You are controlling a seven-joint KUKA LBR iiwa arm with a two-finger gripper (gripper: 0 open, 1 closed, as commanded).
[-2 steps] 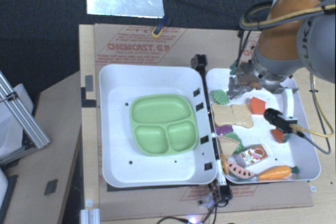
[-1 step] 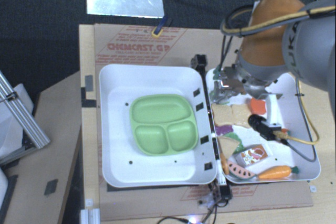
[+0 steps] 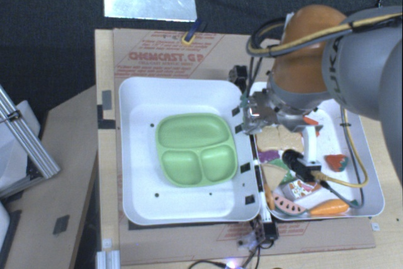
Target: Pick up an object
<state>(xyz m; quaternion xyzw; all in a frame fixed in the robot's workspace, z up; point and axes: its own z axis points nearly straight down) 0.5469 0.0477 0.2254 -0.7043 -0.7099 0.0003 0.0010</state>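
My gripper point(image 3: 288, 133) hangs low over the middle of the right bin point(image 3: 371, 189), mostly hidden under the grey wrist and orange band. Below and around it lie several toy foods. A tan bread-like slice point(image 3: 275, 137) lies right beside it, with a purple piece point(image 3: 267, 155) just in front of that. A red strawberry-like piece point(image 3: 337, 162) sits to the right. Near the front wall lie an orange carrot point(image 3: 328, 206) and a watermelon slice point(image 3: 288, 205). I see nothing held.
The left bin point(image 3: 135, 135) holds a green divided plate point(image 3: 194, 149) in its middle. The two bins meet along a clipped divider point(image 3: 254, 164). A yellow cable point(image 3: 345, 184) loops over the right bin's front.
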